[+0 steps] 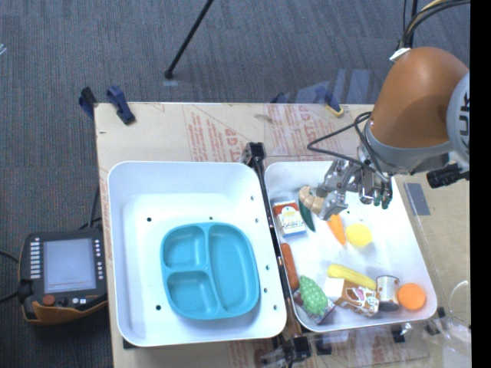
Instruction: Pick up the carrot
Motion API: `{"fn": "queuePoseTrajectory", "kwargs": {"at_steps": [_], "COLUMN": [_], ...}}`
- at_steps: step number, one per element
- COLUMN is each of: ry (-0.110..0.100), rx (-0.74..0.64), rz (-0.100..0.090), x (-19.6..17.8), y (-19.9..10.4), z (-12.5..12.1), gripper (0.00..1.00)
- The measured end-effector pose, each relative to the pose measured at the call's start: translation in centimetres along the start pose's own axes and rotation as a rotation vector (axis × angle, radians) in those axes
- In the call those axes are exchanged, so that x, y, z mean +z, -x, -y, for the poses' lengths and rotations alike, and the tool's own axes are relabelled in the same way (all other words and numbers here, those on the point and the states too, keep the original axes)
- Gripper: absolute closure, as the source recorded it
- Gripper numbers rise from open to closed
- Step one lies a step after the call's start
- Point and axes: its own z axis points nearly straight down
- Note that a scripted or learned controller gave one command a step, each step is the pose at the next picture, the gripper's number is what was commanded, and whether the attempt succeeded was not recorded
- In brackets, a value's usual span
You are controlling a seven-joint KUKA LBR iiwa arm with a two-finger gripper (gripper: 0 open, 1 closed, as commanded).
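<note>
a blue divided plate is sitting in the left bin. in the right bin, the carrot is lying beside a yellow lemon; the gripper is hanging just above, fingers slightly parted around nothing.

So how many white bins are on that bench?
2. The left bin holds a blue divided plate. The right bin holds the toy food, carrot included.

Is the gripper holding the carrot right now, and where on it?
Cannot be told. The gripper sits just above the carrot, at its upper end, but the view does not show the carrot between its fingers.
</note>
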Motion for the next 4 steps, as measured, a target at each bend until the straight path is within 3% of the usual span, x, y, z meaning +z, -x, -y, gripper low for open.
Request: {"fn": "queuePoseTrajectory", "kwargs": {"at_steps": [1, 2, 3, 4], "ry": [-0.002, -0.004, -0.004, -0.007], "rx": [-0.159, 0.131, 0.016, 0.315], "rz": [-0.022, -0.013, -0.023, -0.018], "x": [6.5, 0.4, 14.9, 8.3], "y": [-2.7, 4.2, 0.5, -4.3], "z": [2.8, -0.9, 3.5, 5.7], "gripper": [1.00, 1.00, 1.00, 1.00]}}
